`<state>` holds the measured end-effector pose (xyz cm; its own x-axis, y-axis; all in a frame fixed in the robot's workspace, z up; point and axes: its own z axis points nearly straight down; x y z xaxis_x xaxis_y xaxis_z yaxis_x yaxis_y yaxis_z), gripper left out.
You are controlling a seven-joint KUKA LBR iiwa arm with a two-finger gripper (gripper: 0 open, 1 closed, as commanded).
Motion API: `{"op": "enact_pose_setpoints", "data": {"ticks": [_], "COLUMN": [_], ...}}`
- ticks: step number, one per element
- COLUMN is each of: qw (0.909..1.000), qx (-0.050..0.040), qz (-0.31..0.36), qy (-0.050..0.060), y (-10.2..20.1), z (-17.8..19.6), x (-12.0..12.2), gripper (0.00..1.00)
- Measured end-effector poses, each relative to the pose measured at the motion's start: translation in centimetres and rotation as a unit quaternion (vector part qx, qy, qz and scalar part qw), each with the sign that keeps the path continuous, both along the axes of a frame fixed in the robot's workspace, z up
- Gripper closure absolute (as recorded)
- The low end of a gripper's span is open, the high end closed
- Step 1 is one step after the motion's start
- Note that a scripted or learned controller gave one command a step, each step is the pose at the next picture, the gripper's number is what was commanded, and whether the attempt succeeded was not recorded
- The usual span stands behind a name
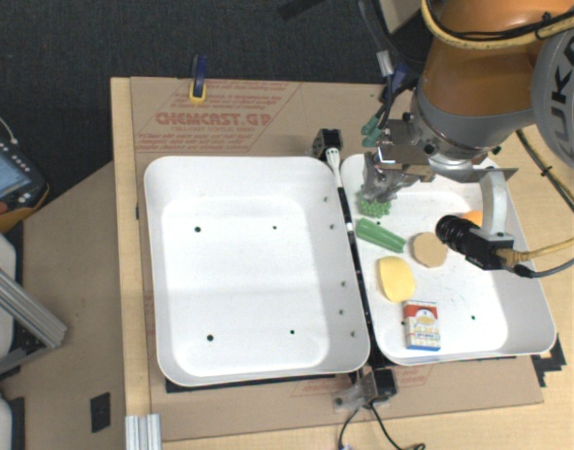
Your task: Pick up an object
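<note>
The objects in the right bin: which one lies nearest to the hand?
The green piece directly under the hand, at the bin's far left corner. The green stick, tan disc, yellow piece and small box lie farther toward the front.

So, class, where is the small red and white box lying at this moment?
The small red and white box lies in the right bin, near its front edge, just below the yellow piece and beside the divider between the bins.

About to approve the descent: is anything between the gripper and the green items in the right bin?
Nothing visible. The gripper hangs directly over the green leafy piece; the green stick lies beside it, apart from the yellow piece.
</note>
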<state>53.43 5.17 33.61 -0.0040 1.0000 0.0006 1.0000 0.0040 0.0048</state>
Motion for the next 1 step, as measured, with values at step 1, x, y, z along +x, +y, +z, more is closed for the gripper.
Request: {"op": "enact_pose_setpoints", "data": {"ticks": [1], "qw": [1.0], "qx": [-0.0017], "qz": [-0.008], "qy": [0.004], "y": [-10.9], "z": [-3.02], "x": [-1.14], "gripper": [1.0]}}
